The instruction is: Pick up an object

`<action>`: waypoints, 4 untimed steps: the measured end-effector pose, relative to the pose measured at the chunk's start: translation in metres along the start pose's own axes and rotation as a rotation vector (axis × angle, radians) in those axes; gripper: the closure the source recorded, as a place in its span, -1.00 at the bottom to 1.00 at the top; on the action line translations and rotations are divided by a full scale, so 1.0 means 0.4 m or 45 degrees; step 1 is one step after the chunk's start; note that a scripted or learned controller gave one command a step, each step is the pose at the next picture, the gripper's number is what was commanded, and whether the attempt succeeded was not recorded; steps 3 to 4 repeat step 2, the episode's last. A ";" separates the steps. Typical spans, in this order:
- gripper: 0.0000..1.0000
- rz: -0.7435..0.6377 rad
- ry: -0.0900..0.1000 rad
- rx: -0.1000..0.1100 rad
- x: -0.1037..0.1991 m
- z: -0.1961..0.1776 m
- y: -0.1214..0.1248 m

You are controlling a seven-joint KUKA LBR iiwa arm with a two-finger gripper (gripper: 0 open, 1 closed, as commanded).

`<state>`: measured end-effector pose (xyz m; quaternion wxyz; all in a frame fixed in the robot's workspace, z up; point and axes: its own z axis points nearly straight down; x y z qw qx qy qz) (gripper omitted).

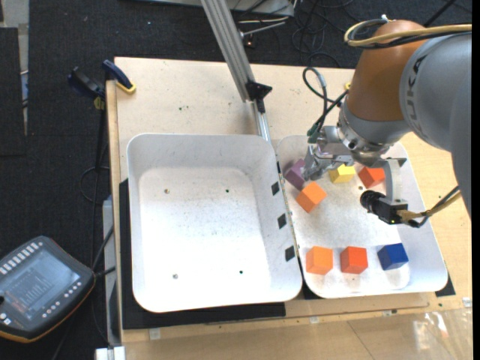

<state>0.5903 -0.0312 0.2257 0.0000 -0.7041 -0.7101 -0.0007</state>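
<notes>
- Dark carpet strewn with cables surrounds the pale bench (187, 96), which carries two shallow white bins side by side; a teach pendant (37, 287) lies off the bench at about 8 o'clock, and a metal rail (229, 43) slants in from 12 o'clock.
- Camera view: the left bin (150, 152) has only specks on its floor, while the right bin (420, 272) holds all the blocks.
- Along the right bin's 6 o'clock edge sit an orange block (320, 260), a red-orange block (354, 260) and a blue block (392, 256), near one another but not touching.
- Toward the bin's 12 o'clock end lie a purple block (295, 175), a tilted orange block (312, 196), a yellow block (344, 173) and a red block (372, 175).
- The hand (330, 160) hangs over this upper cluster, between the purple block and the yellow block (whether it is released or clenched I cannot tell, since the wrist hides it); no block is visibly held.
- The step in hand looks like choosing and descending on one block.
- To do it well, I judge the hand should centre over a single block, square itself to that block's faces, and come straight down.
- The purple block sits close to the bin wall at 9 o'clock, so the yellow block seems the easier target (its neighbours may still get nudged).
</notes>
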 end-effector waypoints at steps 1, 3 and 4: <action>1.00 -0.001 0.001 -0.001 0.145 -0.010 0.024; 1.00 0.000 0.000 -0.001 0.269 0.006 0.070; 1.00 0.000 0.000 -0.001 0.269 0.006 0.070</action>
